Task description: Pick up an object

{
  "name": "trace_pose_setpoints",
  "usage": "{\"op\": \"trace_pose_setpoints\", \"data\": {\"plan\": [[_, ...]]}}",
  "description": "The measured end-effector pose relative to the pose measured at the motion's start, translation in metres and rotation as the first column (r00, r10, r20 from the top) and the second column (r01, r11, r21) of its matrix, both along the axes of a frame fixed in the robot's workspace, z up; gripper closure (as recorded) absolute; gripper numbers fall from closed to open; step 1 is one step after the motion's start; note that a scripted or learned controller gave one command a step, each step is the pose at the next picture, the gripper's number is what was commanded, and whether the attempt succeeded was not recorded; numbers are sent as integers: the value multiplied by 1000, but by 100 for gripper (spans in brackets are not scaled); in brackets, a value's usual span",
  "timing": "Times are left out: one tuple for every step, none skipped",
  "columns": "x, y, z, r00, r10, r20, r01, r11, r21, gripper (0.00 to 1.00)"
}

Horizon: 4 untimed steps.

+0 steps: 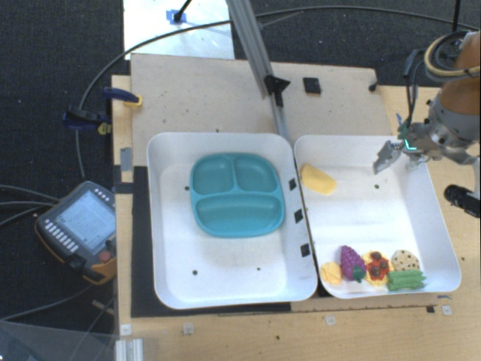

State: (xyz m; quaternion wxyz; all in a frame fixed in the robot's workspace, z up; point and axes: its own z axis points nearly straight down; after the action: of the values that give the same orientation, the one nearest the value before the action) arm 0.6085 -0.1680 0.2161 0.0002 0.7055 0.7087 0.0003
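Note:
The right bin (440, 224) holds a yellow toy food piece (319, 180) near its far left corner. Along its near edge lie purple grapes (350, 262), a small yellow piece (331, 274), a red and yellow piece (376, 266), a cookie (406, 259) and a green pod (406, 280). My gripper (400, 162) hangs over the far right part of this bin, well right of the yellow piece. It is open, and nothing sits between its fingers (387, 159).
A teal divided plate (237, 195) lies in the left bin (161, 224). A grey pole (252, 40) slants down to the far edge between the bins. A teach pendant (79, 228) and cables rest to the left of the bench.

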Motion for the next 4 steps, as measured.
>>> {"op": "trace_pose_setpoints", "data": {"plan": [[0, 0, 1, 1000, 0, 1, 0, 1000, 0, 0], [-3, 4, -61, 1000, -3, -4, 3, 1000, 1, 0], [-12, 8, -119, 1000, -3, -4, 3, 1000, 0, 0], [-10, 7, -129, 1000, -4, 4, 4, 1000, -1, 0]]}}
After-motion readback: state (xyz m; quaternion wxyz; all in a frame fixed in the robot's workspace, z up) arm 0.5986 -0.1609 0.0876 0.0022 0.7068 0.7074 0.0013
